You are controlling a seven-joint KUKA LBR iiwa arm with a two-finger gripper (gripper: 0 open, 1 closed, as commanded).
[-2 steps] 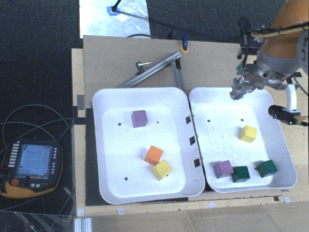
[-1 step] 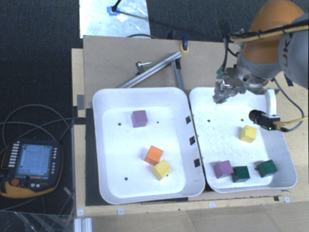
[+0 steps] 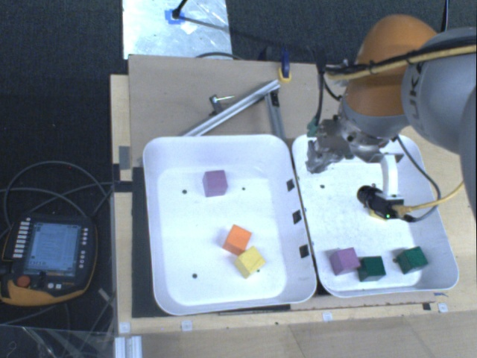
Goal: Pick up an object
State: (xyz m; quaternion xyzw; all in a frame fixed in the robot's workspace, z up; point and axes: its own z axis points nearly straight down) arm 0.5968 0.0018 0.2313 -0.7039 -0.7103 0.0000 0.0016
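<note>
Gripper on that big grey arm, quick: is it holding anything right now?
Gripper: cannot be told; it hangs over the right bin, at its upper left, with no block seen in it.

Both bins, the left bin (image 3: 156, 200) and the right bin (image 3: 436, 245), look like smooth white plastic with a slight sheen. The cubes look matt: purple (image 3: 215, 183), orange (image 3: 238, 239), yellow (image 3: 250, 261); in the right bin a second purple block (image 3: 344, 260) and two dark green blocks (image 3: 371, 268) (image 3: 411, 259). The desk (image 3: 168, 88) looks like flat brown board, matt. A rod (image 3: 235, 107) across it shines like bare metal. A sheet (image 3: 175, 17) behind gleams like foil. The arm (image 3: 440, 88) is smooth grey with a glossy orange band (image 3: 387, 66). The floor (image 3: 59, 73) looks like dark rough carpet.
</note>
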